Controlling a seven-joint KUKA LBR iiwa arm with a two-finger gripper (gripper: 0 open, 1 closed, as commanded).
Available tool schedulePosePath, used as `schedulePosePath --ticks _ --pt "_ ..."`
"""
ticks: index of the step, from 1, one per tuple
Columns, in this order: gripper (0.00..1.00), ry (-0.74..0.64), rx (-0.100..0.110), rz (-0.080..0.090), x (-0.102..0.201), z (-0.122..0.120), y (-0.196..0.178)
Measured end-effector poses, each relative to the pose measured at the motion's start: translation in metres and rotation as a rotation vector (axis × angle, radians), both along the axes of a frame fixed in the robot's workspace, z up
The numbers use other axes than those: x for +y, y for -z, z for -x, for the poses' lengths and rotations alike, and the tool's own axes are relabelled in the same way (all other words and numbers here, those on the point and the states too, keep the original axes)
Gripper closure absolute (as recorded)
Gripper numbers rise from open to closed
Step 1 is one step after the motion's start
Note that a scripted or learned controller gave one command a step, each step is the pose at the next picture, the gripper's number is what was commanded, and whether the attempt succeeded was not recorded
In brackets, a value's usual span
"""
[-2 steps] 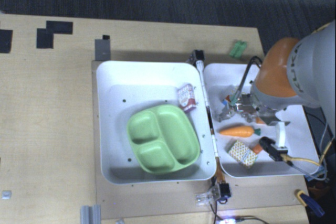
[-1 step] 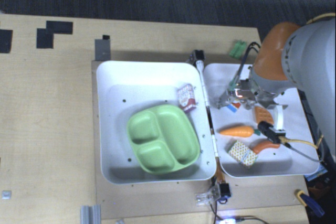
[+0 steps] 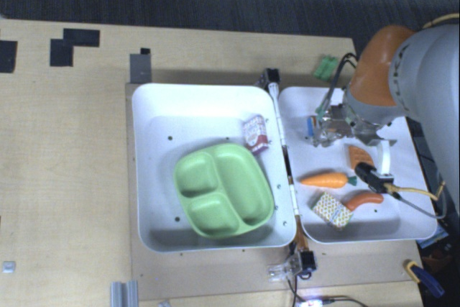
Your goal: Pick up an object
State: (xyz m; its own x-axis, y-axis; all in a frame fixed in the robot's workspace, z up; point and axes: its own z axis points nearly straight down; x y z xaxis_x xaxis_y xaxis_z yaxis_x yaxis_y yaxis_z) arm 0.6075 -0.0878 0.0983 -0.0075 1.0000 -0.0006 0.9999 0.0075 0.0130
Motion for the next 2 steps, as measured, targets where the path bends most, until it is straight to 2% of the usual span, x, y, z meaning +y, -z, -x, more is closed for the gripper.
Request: schedulePosePath --ticks 1,2 --pt "1.0 0.004 0.007 0.002 -0.1132 -0.059 -0.0188" --pt "0.0 0.003 0.008 0.001 -0.1122 -0.0592 -0.0185"
